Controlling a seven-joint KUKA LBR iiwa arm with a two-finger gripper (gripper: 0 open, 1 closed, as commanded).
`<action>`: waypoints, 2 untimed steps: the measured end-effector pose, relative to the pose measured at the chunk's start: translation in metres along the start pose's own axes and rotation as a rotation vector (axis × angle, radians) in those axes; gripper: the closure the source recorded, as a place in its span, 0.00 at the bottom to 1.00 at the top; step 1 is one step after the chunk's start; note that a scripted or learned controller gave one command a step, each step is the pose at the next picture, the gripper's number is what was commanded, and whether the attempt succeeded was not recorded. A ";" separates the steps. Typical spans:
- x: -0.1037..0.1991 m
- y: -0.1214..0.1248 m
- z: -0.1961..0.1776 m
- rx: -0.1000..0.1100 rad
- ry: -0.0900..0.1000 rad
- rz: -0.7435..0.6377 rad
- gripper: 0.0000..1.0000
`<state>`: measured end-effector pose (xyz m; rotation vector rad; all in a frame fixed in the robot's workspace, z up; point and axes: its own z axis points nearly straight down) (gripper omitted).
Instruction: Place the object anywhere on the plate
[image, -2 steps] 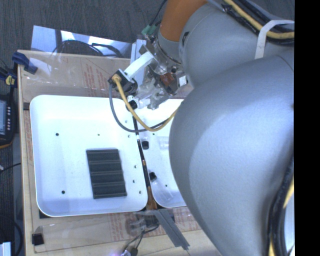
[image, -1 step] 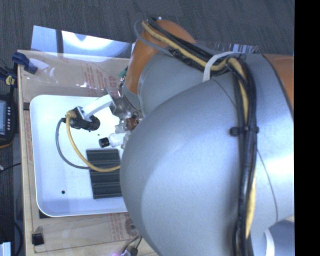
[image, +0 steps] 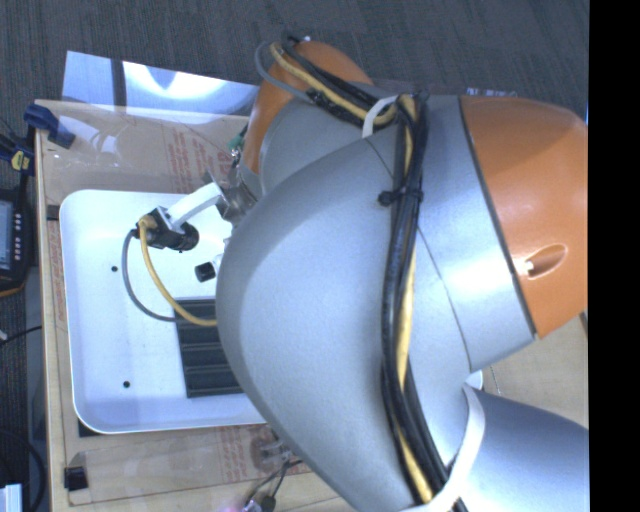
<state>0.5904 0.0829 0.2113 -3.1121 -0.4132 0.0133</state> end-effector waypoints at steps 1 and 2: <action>0.034 -0.134 0.016 -0.003 0.006 -0.196 1.00; 0.018 -0.123 -0.013 -0.006 0.006 -0.073 1.00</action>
